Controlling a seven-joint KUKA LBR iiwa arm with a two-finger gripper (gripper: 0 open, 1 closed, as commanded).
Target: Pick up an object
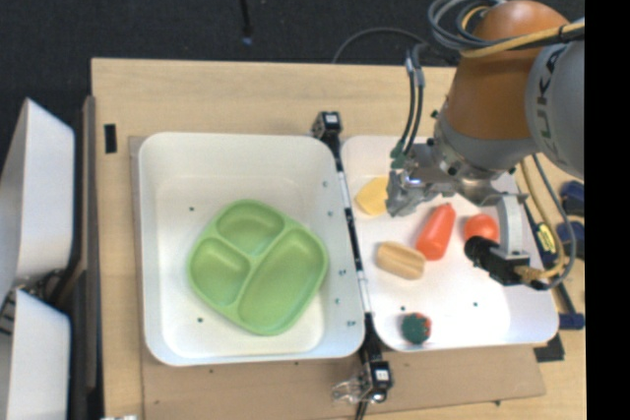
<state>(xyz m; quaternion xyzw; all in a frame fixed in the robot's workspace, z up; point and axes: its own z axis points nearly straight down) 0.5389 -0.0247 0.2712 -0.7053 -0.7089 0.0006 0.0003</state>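
Approach step — claw (pixel 402 202) hangs low in the right bin (pixel 492 325) beside the yellow piece (pixel 371 197), grip state unreadable — next, centre over it and close.

- Left white bin (pixel 162 174): well to the left of the gripper (pixel 402 200).
- Green three-compartment plate (pixel 259 267): lies flat in that bin, left of and below the gripper, well apart.
- Wooden bench (pixel 207 93): under both bins.
- Black clip (pixel 327 124): between the bins' far corners, up-left of the gripper.
- Second clip (pixel 373 376): at the near corners, well below it.
- White boxes (pixel 44 197): far left, off the bench.
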